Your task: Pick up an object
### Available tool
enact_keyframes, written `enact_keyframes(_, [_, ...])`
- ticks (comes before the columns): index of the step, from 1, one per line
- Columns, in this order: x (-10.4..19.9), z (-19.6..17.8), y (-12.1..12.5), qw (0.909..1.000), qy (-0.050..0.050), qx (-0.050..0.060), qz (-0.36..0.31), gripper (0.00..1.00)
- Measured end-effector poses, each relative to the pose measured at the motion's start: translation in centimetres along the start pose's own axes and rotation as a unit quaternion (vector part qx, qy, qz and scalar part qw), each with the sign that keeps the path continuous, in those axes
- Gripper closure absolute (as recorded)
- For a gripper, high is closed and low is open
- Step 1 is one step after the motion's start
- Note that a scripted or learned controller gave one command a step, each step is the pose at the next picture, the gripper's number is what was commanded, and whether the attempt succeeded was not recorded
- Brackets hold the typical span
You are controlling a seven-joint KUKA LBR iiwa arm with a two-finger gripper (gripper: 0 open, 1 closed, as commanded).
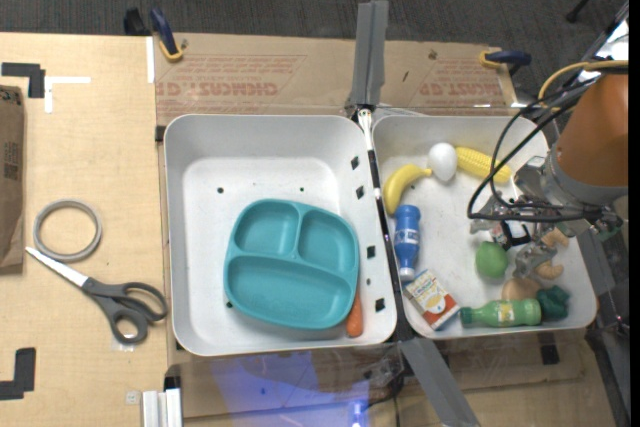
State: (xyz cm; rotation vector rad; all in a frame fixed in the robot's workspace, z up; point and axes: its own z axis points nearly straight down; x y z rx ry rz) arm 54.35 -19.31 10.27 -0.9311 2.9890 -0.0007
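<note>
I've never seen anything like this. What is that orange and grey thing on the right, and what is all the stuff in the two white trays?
That is a robot arm, seen by one camera above the bench. Its end effector hangs over the right bin, which holds a banana, a white ball, corn, a blue bottle, a small carton, a green ball and a green bottle. The left bin holds a teal divided plate. Scissors and a tape roll lie beside it. I cannot tell whether it grips anything.
</note>
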Motion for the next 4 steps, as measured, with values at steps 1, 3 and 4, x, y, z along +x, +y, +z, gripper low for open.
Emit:
enact_keyframes(1, [2.1,0.3,3.4,1.0,-0.004,0.008,-0.002,0.0])
enact_keyframes(3, [0.2,0.0,6.8,0.9992,0.0,0.001,0.04,1.0])
enact_keyframes(4, [-1.5,1.1,9.4,0.9578,0.004,0.0,0.287,1.0])
